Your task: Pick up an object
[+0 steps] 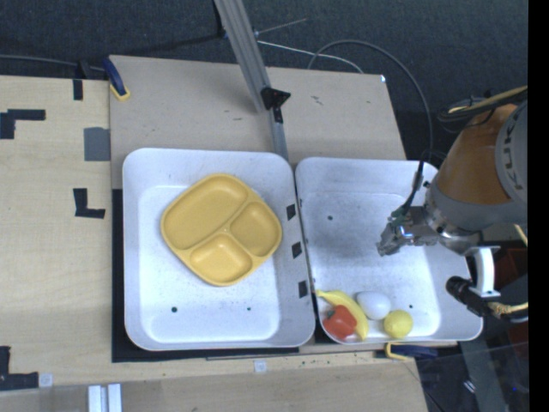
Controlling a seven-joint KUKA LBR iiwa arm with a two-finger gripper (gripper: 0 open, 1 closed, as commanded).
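Objects: a small white egg-shaped ball (373, 303), a round yellow lemon-like fruit (397, 323), a red tomato-like ball (340, 321) and a curved yellow banana (347, 307) cluster in the right white bin's (343, 187) near corner, well below the fingers.
Gripper (388, 242): over bare bin floor; whether its fingers are parted or closed, I cannot tell.
Risk: closing here would likely grasp nothing; crowded round pieces may roll aside.
Left bin: yellow three-compartment plastic tray (221, 228), well apart.
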